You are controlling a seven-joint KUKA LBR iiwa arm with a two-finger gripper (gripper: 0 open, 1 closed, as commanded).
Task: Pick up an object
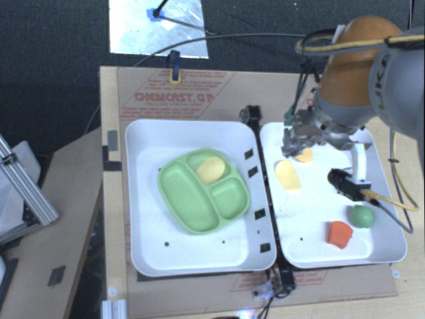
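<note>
Hovering end effector low in right bin
Over small orange piece; finger state unclear; pale yellow block beside.

Two white bins, smooth plastic with a soft sheen. The green divided tray looks like matt plastic. Beneath them lies a brown cardboard sheet, dull, printed in red. A crinkled foil-like panel glints on dark, rough carpet. The arm's orange band shines glossy.
</note>
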